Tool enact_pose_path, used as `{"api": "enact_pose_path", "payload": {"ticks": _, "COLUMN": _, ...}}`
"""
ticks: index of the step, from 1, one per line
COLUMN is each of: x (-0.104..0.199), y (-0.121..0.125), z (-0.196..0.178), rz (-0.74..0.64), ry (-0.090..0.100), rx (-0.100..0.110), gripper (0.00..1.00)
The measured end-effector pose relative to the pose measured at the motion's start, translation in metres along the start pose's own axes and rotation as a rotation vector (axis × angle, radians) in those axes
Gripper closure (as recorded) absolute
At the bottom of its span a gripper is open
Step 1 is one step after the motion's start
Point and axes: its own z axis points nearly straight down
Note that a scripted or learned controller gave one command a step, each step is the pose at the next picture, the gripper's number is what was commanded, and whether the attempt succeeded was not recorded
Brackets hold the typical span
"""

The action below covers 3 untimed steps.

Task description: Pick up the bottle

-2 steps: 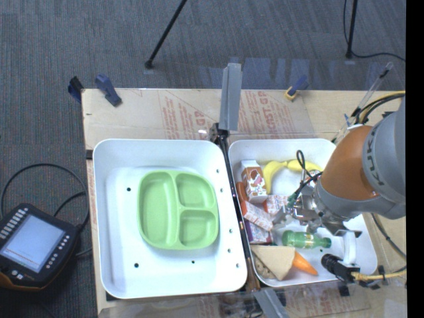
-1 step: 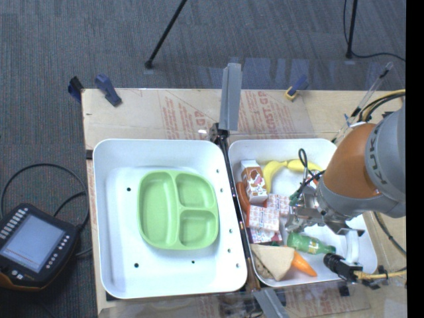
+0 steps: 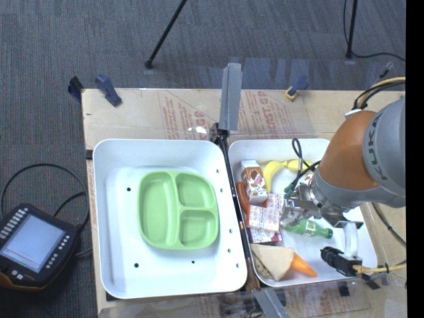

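Our gripper (image 3: 296, 207) hangs low over the clutter in the right bin (image 3: 368, 257).

We see the bottle (image 3: 311, 229), clear green, lying on its side at centre-right of the frame, just below the gripper; we cannot tell how the gripper is set or whether it grips anything. A banana (image 3: 275, 171) and small cartons (image 3: 264, 218) sit nearby. The left bin (image 3: 109, 177) holds a green divided tray (image 3: 177, 209).

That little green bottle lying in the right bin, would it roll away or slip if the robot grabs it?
Probably. The bottle lies on its side and looks round, so a nudge may roll it. Its smooth, clear-looking body seems slippery and light, and the packets beside it may block it.
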Motion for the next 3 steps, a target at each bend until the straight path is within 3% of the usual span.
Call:
{"api": "enact_pose_path", "payload": {"ticks": 1, "x": 0.107, "y": 0.012, "z": -0.049, "rz": 0.099, "ry": -0.001, "rx": 0.0, "gripper": 1.0}}
{"api": "enact_pose_path", "payload": {"ticks": 2, "x": 0.097, "y": 0.039, "z": -0.057, "rz": 0.05, "ry": -0.002, "rx": 0.0, "gripper": 1.0}}
{"api": "enact_pose_path", "payload": {"ticks": 3, "x": 0.098, "y": 0.039, "z": -0.057, "rz": 0.05, "ry": -0.002, "rx": 0.0, "gripper": 0.0}}
